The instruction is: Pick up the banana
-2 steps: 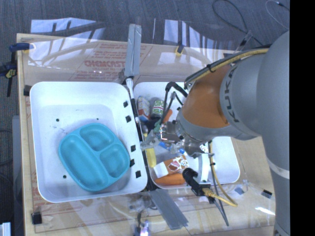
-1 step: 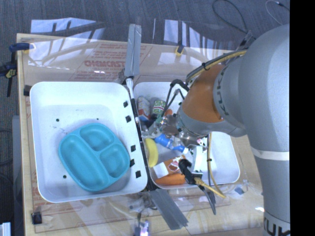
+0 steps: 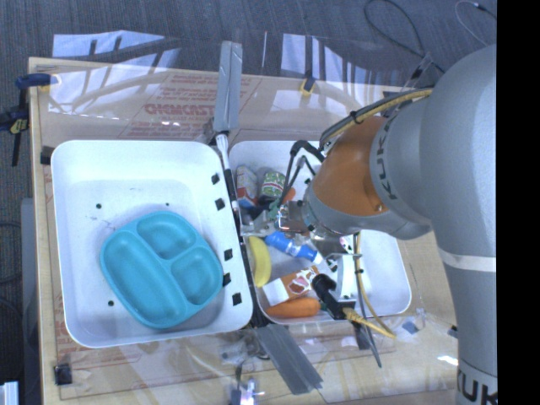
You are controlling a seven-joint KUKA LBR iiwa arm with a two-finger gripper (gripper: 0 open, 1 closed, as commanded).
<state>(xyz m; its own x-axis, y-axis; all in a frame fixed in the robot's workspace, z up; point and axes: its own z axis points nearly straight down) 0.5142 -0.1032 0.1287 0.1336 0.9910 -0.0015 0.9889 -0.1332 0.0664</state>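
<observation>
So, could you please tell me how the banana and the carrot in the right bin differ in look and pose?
The banana is yellow, while the carrot is orange. The banana lies along the bin's left wall, running roughly top to bottom in the view; the carrot lies crosswise near the front wall of the right bin. The banana is curved, the carrot straighter and tapered. Both are elongated food items lying flat among the clutter.

Banana [image 3: 261, 261]: yellow, curved, lying flat in right bin [image 3: 396, 289] close against its left wall, long axis running roughly top to bottom; upper end partly covered by clutter
</observation>
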